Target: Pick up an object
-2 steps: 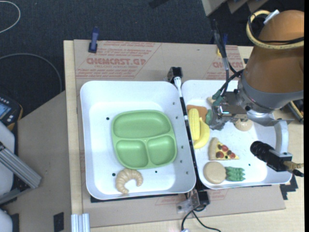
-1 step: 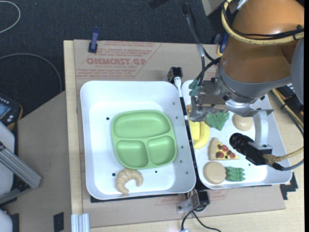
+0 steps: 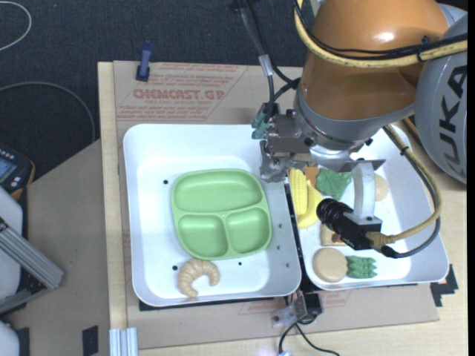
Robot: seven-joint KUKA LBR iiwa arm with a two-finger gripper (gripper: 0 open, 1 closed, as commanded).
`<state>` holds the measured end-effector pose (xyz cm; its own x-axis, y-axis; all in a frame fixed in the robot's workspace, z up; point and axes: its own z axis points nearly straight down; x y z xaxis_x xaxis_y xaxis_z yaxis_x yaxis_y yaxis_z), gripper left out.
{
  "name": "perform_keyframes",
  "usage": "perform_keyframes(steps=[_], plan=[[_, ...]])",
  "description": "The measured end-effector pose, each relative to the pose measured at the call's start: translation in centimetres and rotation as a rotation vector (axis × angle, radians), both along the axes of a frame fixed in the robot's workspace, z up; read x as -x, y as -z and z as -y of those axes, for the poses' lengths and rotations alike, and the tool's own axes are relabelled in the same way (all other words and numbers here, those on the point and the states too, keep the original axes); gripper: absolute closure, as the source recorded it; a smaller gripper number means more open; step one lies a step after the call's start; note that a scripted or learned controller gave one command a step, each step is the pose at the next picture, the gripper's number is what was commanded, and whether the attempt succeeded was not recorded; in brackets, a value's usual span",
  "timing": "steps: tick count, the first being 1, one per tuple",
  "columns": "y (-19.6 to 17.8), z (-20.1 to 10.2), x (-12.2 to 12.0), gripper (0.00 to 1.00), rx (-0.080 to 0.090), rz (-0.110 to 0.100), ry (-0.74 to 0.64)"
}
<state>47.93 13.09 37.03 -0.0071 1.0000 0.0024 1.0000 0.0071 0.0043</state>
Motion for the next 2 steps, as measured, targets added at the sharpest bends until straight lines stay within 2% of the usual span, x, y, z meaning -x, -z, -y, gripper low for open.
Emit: perform_keyframes(steps=[1,2], plan=[[8.1,-3.5,0.2,1.0,0.005,-0.016,0.003],[-0.2,-4.5,-0.1,1.0,-0.002,0.005,0.004]])
